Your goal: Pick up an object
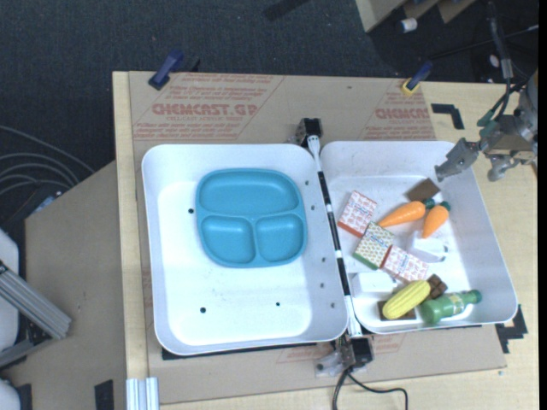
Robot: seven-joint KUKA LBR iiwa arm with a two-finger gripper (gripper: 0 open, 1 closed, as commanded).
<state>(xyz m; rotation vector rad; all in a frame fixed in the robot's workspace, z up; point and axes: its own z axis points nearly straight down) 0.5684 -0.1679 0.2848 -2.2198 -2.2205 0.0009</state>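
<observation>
The gripper (475,159) is seen above the right bin's (500,267) far right corner — fingers spread wide, nothing between them. Two carrots (416,215) lie just below it; small boxes (377,241), a corn cob (404,300) and a green bottle (448,306) are scattered nearer. A blue divided plate (250,216) sits in the left bin (171,314).

The arm's claw (475,162) is cut off by the right edge, its finger state unclear

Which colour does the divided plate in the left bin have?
The divided plate is light blue, seen clearly in the camera view.
</observation>
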